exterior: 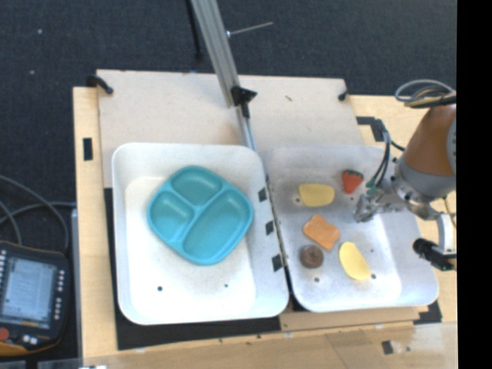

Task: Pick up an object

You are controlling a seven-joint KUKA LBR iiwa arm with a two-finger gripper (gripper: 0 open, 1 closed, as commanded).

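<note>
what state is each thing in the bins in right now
blue tray: flat in the left bin, compartments bare
yellow piece: lying loose
strawberry: loose, beside the gripper
orange piece: lying loose
brown round piece: lying loose
yellow oval piece: lying loose

Arm [432, 148] reaching from right, pincer [367, 208] pointing down-left.

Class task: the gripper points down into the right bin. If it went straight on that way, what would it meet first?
Probably the bare floor of the right bin: the gripper hangs between the red piece and the yellow piece, over neither. Depth is hard to judge from above.
</note>
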